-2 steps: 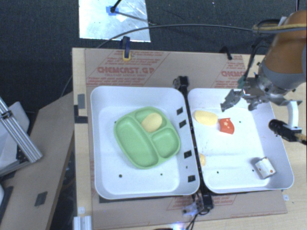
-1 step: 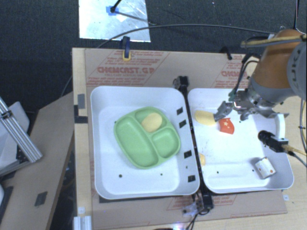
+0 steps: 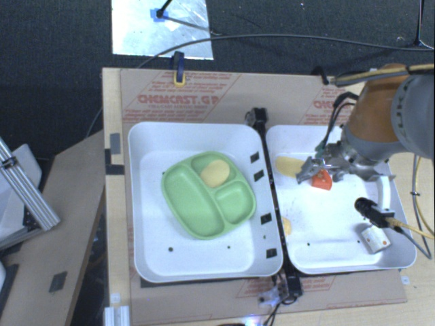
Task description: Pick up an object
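Note:
In the right bin [image 3: 340, 260], my gripper [image 3: 318, 169] hangs low over the upper left part. A small orange-red object [image 3: 322, 180] sits directly beneath its tip, touching or nearly touching it. Whether that object is gripped cannot be made out. A pale yellow, banana-like piece [image 3: 288, 165] lies just left of the gripper on the bin floor. Another small yellow bit [image 3: 287, 226] rests against the right bin's left wall.
The left bin [image 3: 156, 250] holds a green divided plate [image 3: 197, 209] with a yellow, rounded item [image 3: 216, 173] in its top compartment. A black divider with clips [image 3: 266, 182] runs between the bins. The grey arm with its orange band [image 3: 380, 114] enters from the right.

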Controlling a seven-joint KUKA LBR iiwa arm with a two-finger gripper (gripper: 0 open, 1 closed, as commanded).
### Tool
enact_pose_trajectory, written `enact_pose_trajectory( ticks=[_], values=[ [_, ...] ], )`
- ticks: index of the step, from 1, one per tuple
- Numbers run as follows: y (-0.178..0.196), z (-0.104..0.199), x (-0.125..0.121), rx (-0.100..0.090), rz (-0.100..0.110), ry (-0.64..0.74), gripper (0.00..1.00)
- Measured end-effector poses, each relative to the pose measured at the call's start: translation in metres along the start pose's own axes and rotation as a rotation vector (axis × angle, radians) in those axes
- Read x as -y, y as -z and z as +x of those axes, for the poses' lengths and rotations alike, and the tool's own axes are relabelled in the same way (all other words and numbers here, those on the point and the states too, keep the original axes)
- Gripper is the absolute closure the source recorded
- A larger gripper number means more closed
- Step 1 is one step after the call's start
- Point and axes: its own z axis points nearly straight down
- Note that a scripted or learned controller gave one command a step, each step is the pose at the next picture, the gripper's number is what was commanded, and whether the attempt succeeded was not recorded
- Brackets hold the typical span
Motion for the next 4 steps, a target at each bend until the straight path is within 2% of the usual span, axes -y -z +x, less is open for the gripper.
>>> enact_pose_trajectory(
  ticks=[1,2,4],
  values=[
    [-0.045,0.0,0.0,0.0,-0.001,0.001,0.0],
    [-0.031,0.0,-0.002,0.002,-0.008,0.0,1.0],
    [0.059,-0.009,-0.003,0.002,-0.011,0.003,1.0]
  ],
)
